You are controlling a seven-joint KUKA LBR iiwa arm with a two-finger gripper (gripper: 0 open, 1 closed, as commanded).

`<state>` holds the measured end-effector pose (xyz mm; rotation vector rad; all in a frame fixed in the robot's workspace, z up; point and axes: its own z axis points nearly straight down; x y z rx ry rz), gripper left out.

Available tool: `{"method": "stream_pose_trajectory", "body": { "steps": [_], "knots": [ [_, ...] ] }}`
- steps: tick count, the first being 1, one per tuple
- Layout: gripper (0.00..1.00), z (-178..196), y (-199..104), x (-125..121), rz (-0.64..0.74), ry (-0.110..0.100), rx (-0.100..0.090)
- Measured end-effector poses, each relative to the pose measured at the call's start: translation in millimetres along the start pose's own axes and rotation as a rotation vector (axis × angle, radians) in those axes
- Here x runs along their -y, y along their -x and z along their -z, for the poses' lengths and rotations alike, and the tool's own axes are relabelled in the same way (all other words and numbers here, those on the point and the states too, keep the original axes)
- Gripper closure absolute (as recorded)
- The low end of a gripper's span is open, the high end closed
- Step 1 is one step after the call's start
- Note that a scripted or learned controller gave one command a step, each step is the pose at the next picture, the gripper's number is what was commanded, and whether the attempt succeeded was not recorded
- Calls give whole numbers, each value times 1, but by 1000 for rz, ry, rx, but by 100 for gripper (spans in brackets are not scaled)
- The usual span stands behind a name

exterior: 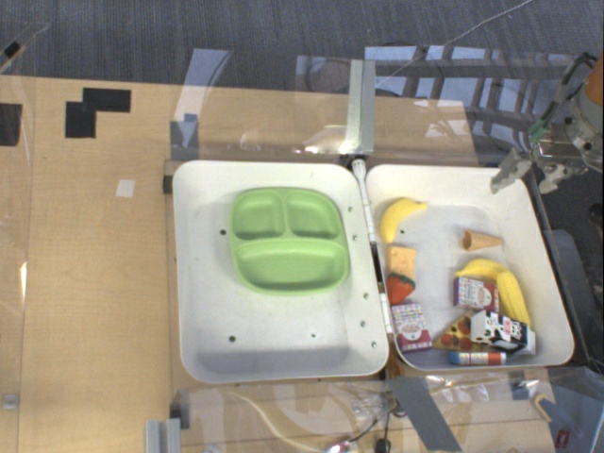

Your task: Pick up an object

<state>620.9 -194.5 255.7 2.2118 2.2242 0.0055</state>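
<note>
Left bin (203,347), middle of frame: just a green plate (288,237). Right bin (444,182): crowded pile at lower right, with a banana (512,295) touching small boxes (477,293). Could grab two at once there, or slip off. Easier alone: other banana (400,217), cone (481,242). Gripper (527,170) at upper right, over the bin corner, too blurry to tell if open or closed. Arm cut off by frame edge.

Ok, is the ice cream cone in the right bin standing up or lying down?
Lying down. The cone rests on its side on the floor of the right bin, wide end toward the bananas' side, tip pointing right, apart from the other items.
</note>
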Motion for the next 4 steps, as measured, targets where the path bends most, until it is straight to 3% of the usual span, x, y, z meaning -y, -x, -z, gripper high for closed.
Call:
{"method": "stream_pose_trajectory", "body": {
  "steps": [1, 2, 3, 4],
  "knots": [
    [0, -128, 10, 19, 124, -3, -1],
    [0, -164, -29, 106, 183, 9, 3],
    [100, -151, -32, 102, 186, 19, 1],
    [100, -47, -81, 79, 122, 2, 0]
  ]
}}
